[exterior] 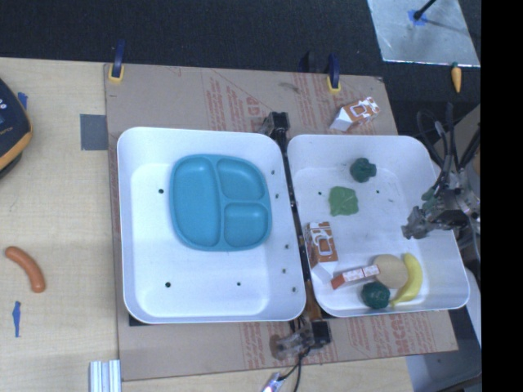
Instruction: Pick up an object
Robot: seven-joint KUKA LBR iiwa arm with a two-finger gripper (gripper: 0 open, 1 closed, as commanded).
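On wooden bench (57, 219), cardboard sheet (204, 104) lying under 2 white bins (131, 219). Dark floor (204, 15) showing beyond. Gripper (421, 223) hovering over right bin's right edge, grip state unclear. Banana (413, 278) lying in that bin's near corner, apart from gripper.

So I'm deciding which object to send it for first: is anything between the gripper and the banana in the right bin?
Nothing visible. The gripper sits over the right bin near its right wall, and the banana lies just below it in the view, bare white floor between them. A tan round object touches the banana's left side.
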